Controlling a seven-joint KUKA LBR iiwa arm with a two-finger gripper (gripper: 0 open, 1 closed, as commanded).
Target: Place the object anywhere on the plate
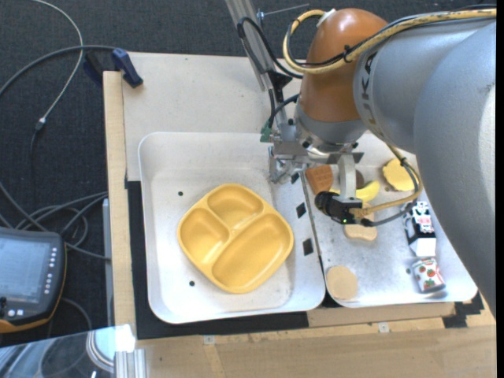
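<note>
Where bins meet — pale bench, dark carpet.

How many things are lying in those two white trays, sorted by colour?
Yellow: 3 (divided plate, banana-like piece, round piece)
Tan or brown: 3 (round disc, small chunk, brown piece)
White printed cartons: 2 ()
Total: 8

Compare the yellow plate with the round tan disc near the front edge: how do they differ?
The plate is far larger than the disc. The plate is yellow with three compartments; the disc is tan and plain. The plate lies in the left bin, the disc in the right bin. Both lie flat.
</note>
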